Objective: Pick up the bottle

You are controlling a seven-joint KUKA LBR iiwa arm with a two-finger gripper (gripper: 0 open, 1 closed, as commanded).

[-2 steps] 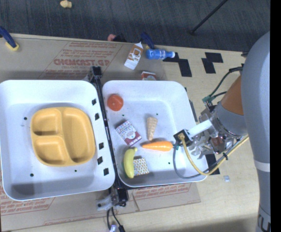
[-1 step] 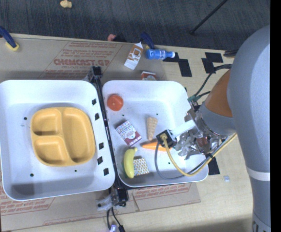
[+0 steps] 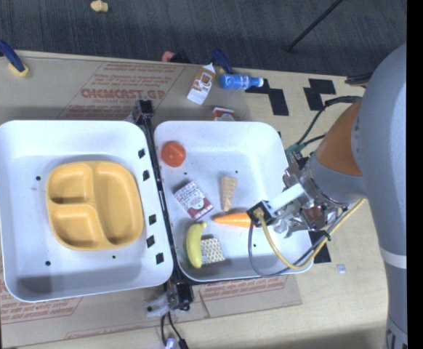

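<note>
Reaching in from right, grey arm (image 3: 386, 195) crosses bench (image 3: 342, 304), orange band (image 3: 339, 147) above wrist, wrist angled toward right bin (image 3: 270, 140). Gripper (image 3: 297, 222) sits over bin's right side, just right of carrot (image 3: 233, 220); whether spread or pressed together cannot be told. Banana (image 3: 195, 244) near front rim; small box (image 3: 193, 199) and cone (image 3: 228, 190) farther in. Bottle (image 3: 239, 82), blue, lies on side on bench beyond bin's far rim, beside small carton (image 3: 201, 84), well apart from gripper.
</note>
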